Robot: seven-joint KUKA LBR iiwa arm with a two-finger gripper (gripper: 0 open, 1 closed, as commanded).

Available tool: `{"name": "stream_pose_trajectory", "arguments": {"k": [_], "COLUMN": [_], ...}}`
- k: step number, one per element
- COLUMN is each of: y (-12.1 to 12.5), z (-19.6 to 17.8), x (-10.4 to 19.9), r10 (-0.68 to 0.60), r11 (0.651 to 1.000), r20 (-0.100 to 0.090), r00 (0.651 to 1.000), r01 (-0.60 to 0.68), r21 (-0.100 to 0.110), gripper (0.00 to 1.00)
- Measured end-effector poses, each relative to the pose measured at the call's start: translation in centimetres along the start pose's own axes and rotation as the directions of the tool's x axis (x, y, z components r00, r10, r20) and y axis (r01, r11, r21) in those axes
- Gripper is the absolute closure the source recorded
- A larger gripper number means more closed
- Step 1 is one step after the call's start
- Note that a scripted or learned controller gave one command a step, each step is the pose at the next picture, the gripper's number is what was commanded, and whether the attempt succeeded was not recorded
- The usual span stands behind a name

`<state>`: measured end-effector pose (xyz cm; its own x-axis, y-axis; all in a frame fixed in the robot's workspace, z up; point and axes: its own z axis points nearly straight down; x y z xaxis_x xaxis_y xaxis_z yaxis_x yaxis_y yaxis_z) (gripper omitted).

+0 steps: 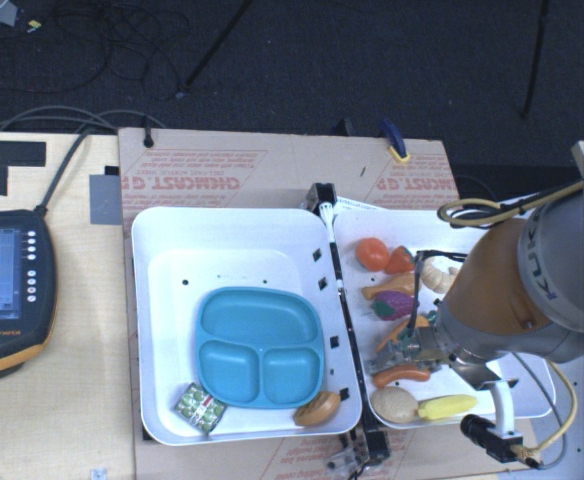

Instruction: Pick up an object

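My gripper (405,345) hangs low over the middle of the right bin (540,400), below the grey arm with its orange band (487,280). Toy foods crowd around it: a purple eggplant (394,305) and an orange piece (385,290) just above it, a red-orange pepper (402,375) just below it. Further off lie a red tomato (371,253), a cream lump (435,276), a beige potato (393,403) and a yellow banana (447,405). The arm hides part of the bin's right side.
The left bin (162,258) holds a blue divided plate (260,346), a green patterned packet (200,408) and a brown pastry (317,409). A teach pendant (2,288) lies on the bench at far left. Cardboard (232,173) lies under both bins.
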<state>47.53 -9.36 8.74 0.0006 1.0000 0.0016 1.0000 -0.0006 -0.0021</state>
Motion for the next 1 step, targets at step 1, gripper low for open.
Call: {"name": "stream_pose_trajectory", "arguments": {"k": [1], "y": [-0.01], "z": [-0.32], "x": [-0.60], "r10": [0.000], "r11": [1.000], "r20": [0.001], "r00": [1.000], "r01": [0.000], "r21": [0.000], "gripper": [0.00]}}
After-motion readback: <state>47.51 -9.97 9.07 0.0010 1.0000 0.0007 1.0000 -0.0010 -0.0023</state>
